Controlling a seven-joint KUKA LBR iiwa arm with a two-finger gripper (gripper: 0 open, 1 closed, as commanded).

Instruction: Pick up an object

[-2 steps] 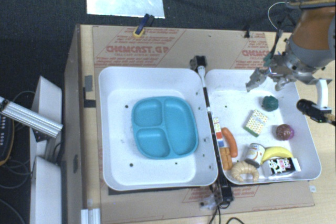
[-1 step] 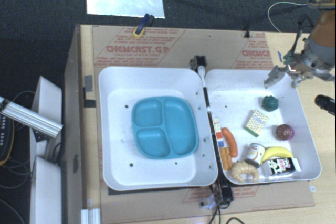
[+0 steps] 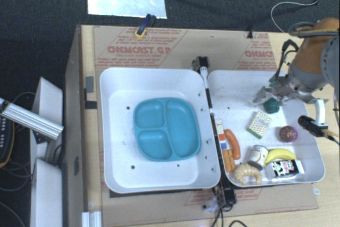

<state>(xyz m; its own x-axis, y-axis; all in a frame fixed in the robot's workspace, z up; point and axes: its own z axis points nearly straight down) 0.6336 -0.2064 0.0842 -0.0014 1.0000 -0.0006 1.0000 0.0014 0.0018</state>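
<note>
- camera view: the gripper hangs low over the far part of the right bin, its metal fingers splayed apart either side of a small teal object that sits just beneath them on the bin floor.
- the teal object seems to lie between the fingertips, but nothing shows it clamped or lifted, so i judge the grasp not yet made.
- to do this step well, i would centre the fingers over the teal object, go straight down until they bracket its widest part, then close before raising.
- a patterned card lies just nearer than the teal object, and a dark red ball sits to the near right; a slanted descent could nudge the card.
- the other objects, a banana, a small can, a croissant and a carrot, crowd the near edge, well apart from the fingers.
- the left bin holds a blue divided plate, which plays no part in this grasp.
</note>
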